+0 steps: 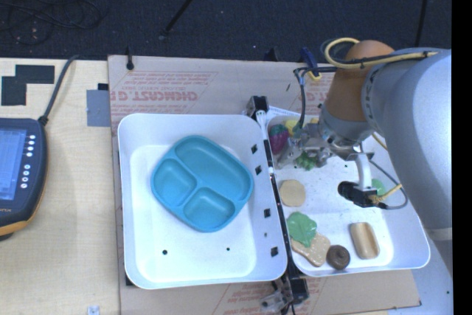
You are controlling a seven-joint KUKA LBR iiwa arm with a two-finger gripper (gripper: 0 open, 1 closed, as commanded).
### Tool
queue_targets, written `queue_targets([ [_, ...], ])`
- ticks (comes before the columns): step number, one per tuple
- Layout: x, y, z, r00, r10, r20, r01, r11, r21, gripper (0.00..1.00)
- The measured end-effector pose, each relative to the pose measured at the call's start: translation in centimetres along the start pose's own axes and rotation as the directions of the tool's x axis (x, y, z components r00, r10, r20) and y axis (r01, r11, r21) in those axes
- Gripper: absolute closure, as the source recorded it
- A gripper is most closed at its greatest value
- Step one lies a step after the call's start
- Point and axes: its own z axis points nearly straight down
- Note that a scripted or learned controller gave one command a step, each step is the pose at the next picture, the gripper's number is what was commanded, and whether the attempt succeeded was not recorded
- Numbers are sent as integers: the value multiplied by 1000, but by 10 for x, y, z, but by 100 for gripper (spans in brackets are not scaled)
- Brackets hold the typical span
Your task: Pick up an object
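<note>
While my hand (306, 151) sits low in the right bin (402, 251), I cannot tell its state. A purple-green object (279, 136) lies just beside it; a round tan piece (293, 193) lies near.

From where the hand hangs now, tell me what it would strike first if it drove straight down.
Probably the right bin's bare white floor near its back left corner, beside the purple and green toy. The hand may clip that toy first; depth is hard to judge.

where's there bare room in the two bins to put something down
Left bin: a bare strip along its near edge below the blue divided plate, plus its left margin. Right bin: a small bare patch between the round tan piece and the tan block. Crowded by the gripper and near-left corner.
</note>
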Motion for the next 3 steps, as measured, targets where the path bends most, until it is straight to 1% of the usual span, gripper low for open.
queue_targets([
  [1,-13,7,0,1000,1,-2,-1,1000,7,0],
  [2,-15,7,-1,1000,-1,-1,1,1000,5,0],
  [3,-36,8,-30,1000,2,1,-2,1000,-2,0],
])
